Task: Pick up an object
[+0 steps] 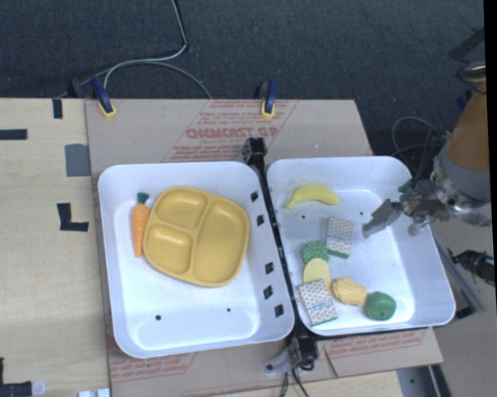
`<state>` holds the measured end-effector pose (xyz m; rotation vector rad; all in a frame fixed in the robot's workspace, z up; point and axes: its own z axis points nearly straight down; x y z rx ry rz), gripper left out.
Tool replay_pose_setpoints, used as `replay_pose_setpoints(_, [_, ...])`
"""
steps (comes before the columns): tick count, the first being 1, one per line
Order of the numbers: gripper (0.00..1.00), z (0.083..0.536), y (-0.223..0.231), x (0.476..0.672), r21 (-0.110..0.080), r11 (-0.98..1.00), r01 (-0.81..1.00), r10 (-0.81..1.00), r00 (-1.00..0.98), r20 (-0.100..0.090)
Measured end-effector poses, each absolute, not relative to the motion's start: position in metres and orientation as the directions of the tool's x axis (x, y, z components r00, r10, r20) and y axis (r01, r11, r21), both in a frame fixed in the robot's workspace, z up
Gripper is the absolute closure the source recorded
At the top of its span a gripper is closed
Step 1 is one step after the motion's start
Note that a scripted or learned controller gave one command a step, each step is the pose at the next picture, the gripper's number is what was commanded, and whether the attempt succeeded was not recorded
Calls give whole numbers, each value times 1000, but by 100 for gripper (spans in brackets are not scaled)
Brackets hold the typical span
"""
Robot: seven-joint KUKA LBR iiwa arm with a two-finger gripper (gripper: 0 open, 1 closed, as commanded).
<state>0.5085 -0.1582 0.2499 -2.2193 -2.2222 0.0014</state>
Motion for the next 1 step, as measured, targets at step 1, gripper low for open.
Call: replay_pose_setpoints(1, [0,172,-122,577,-3,2,1000,1000,-2,1])
